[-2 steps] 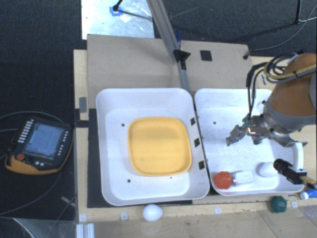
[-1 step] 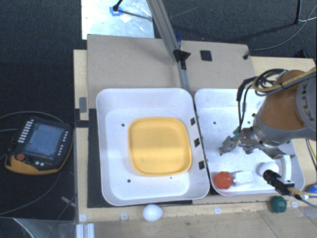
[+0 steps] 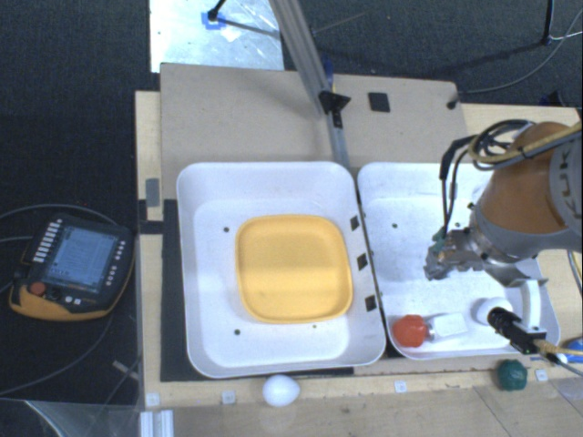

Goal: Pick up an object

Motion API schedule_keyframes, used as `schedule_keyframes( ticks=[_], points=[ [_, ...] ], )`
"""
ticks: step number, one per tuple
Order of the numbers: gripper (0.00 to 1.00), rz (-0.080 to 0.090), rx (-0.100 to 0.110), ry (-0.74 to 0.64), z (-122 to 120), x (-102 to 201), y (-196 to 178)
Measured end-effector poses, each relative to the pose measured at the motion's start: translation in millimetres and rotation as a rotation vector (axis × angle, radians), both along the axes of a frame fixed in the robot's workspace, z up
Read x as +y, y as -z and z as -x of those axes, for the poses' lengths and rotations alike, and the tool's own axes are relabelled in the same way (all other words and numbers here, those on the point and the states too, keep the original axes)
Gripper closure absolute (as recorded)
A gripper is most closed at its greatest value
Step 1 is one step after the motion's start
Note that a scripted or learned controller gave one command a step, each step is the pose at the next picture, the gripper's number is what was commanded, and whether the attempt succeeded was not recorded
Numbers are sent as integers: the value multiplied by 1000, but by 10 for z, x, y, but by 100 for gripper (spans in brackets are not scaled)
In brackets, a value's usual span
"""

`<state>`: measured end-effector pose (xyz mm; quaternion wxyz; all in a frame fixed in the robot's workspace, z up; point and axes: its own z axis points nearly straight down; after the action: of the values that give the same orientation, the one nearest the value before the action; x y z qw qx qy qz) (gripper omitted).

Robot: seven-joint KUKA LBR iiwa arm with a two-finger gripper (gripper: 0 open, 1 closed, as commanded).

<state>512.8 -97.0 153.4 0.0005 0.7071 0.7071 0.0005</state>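
A yellow square plate (image 3: 293, 268) lies flat in the middle of the left bin (image 3: 205, 198). In the right bin (image 3: 401, 198), a small red round object (image 3: 410, 330) rests against the front wall, and a small white object (image 3: 447, 324) touches its right side. My gripper (image 3: 443, 261) hangs over the middle of the right bin, pointing down, behind and to the right of the red object and apart from it. I see nothing between it and the bin floor.
A white egg-shaped object (image 3: 281, 390) lies on the bench in front of the left bin. A green ball (image 3: 512, 375) sits outside the right bin's front right corner. A teach pendant (image 3: 73, 271) rests on the floor at the left.
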Motion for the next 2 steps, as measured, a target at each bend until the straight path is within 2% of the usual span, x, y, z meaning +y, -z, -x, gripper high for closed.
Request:
schedule_keyframes(
  ticks=[1, 2],
  points=[
    [100, 0, -2, 0, -22, -32, -419],
    [100, 0, 0, 0, -25, -33, -502]
  ],
)
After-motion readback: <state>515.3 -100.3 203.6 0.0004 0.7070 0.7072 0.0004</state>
